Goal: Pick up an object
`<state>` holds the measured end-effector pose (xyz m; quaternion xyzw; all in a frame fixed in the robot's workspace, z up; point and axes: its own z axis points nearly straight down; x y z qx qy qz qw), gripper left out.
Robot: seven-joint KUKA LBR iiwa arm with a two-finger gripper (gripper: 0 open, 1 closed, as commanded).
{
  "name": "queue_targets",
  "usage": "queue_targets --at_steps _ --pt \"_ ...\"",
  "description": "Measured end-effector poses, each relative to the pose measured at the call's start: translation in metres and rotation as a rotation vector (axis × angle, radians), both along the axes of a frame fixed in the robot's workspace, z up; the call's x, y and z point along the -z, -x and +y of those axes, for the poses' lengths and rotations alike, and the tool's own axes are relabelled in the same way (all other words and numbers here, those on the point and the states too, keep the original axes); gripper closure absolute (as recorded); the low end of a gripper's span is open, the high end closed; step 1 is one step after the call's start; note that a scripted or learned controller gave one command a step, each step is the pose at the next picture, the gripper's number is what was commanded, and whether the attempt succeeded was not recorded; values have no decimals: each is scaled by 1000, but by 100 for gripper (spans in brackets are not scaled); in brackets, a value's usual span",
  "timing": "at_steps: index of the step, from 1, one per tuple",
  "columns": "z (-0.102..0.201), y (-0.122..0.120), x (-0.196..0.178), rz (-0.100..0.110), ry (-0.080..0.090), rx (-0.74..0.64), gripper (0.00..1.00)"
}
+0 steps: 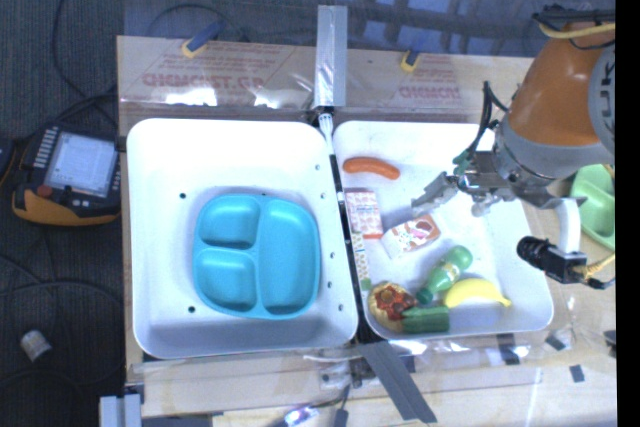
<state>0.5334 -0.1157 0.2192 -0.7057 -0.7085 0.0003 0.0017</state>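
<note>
We find the gripper poised over the right bin, its two fingers spread wide with nothing between them. We judge the approach step to be in hand: no object is yet lifted. Just below and to the left of the fingers lies a small red-and-white packet; further below sit a green bottle and a yellow banana, close together. An orange sausage lies well to the left. The next move, in our judgement, calls for centring over one item, descending, and closing squarely.
</note>
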Motion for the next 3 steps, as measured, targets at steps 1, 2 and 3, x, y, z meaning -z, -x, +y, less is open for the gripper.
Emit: queue_targets --at_steps 1,2,3 --pt "-33 30 116 -7 3 -43 0" --pt "-46 -40 28 -3 2 -352 0" --pt "-66 -91 83 -3 4 -468 0"
